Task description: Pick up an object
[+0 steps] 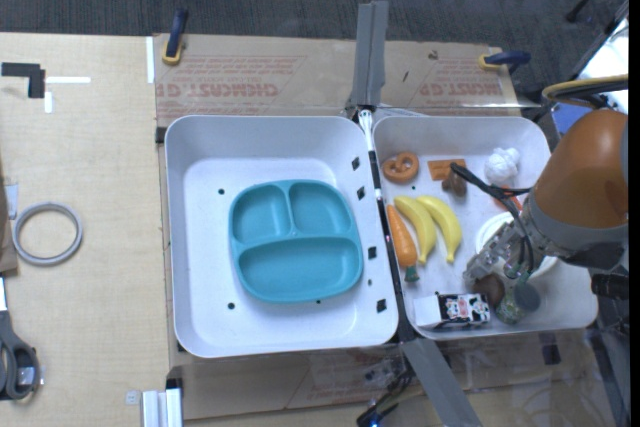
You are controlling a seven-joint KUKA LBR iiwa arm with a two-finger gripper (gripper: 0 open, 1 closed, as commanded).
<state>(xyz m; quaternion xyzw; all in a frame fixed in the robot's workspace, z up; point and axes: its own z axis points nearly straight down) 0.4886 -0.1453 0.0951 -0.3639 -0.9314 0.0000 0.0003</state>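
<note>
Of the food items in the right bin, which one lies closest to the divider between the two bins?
The orange carrot: it lies along the divider, left of the bananas, while the pretzel sits further in.

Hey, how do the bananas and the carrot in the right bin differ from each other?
The bananas are yellow, while the carrot is orange. The bananas are curved and come as a pair, while the carrot is a single straight piece. The bananas look longer than the carrot. Both lie side by side in the right bin, near the edge it shares with the other bin.
</note>
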